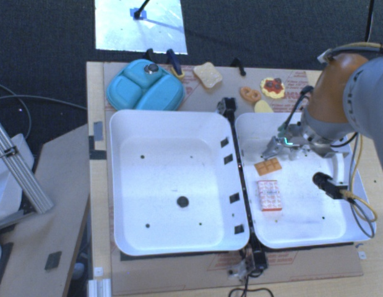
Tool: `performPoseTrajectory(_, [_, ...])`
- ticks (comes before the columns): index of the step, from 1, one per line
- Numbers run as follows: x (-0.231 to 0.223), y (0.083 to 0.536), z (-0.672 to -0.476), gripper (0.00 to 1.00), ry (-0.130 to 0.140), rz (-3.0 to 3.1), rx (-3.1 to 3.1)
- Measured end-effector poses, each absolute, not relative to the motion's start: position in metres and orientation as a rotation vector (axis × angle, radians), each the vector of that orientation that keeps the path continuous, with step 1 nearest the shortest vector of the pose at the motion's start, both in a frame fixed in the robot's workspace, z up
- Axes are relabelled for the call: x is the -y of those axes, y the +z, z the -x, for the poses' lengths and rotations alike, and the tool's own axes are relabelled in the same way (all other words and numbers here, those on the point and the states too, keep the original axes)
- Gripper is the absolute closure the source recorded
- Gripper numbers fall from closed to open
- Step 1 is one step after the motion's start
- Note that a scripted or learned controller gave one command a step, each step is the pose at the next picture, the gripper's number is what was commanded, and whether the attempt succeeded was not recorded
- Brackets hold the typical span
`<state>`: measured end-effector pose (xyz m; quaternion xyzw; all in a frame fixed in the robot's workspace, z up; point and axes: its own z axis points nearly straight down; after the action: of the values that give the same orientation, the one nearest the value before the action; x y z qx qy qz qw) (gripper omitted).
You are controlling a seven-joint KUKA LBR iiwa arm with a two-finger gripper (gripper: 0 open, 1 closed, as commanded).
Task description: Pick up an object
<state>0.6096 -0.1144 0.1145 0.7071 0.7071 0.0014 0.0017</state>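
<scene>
1. Two shallow white plastic bins are seen side by side on a bench from above at a slant; the left bin [135, 135] holds a small dark round object [182, 201]; the right bin [339, 228] holds two small items.
2. A grey robot arm with an orange band [333, 98] is seen reaching in from the right; its two-finger gripper [276, 145] is lowered into the upper left part of the right bin.
3. Whether the gripper is released or clenched cannot be told, as its tip is small and blurred; nothing is seen held in it.
4. A small flat orange-tan waffle-like square [268, 166] is seen lying on the right bin's floor, just below and slightly left of the gripper in the view, near it but apparently not touching; its longer side runs roughly left to right with a slight tilt.
5. A red-and-white rectangular packet [270, 195] is seen lying further down the view, beside the waffle piece, with its long axis running up and down the view.
6. Outside the bins, along the bench's far edge, a blue plastic compartment tray [145, 88], a toy bread slice [208, 75] and other small toy foods are seen.
7. It is judged that the waffle piece is the nearest candidate; a short move toward the near edge of the view would be called for.
</scene>
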Motion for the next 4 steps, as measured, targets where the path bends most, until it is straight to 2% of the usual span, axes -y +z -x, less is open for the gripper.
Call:
performPoseTrajectory(1, [0.084,0.084,-0.624,0.00,0.003,-2.211,-2.228])
performPoseTrajectory(2, [0.099,0.086,-0.577,0.00,0.004,-2.219,-2.218])
performPoseTrajectory(3, [0.097,0.099,-0.582,1.00,0.014,-2.213,-2.218])
performPoseTrajectory(4, [0.090,0.087,-0.554,1.00,0.010,-2.216,-2.213])
